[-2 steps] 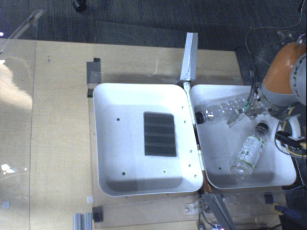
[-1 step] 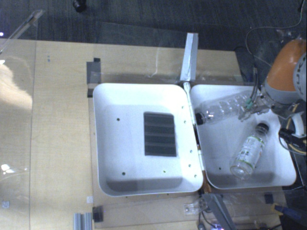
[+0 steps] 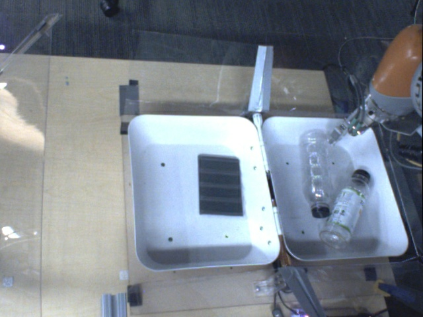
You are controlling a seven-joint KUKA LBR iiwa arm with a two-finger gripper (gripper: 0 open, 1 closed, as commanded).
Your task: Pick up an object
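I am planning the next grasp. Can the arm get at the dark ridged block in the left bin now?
Probably yes. The dark ridged block lies alone and uncovered, though the gripper is over the right bin.

Bench (image 3: 79, 197): carrying two shallow white bins lying side by side, their inner rims meeting near the middle.
Left bin (image 3: 152, 177): holding a dark ribbed rectangular pad (image 3: 221, 185), which is lying flat near the bin's centre, long side running front to back.
Right bin (image 3: 390, 223): holding two clear bottles.
Clear bottle (image 3: 316, 170): lying along the middle of the right bin, dark cap pointing toward the front edge.
Labelled bottle (image 3: 345, 209): lying tilted just beside the first, dark cap pointing toward the back right corner, base toward the front edge.
Arm (image 3: 400, 71): reaching in over the right bin's back right corner, orange band showing.
Gripper (image 3: 349, 128): hovering above the back edge, close to the clear bottle's base.
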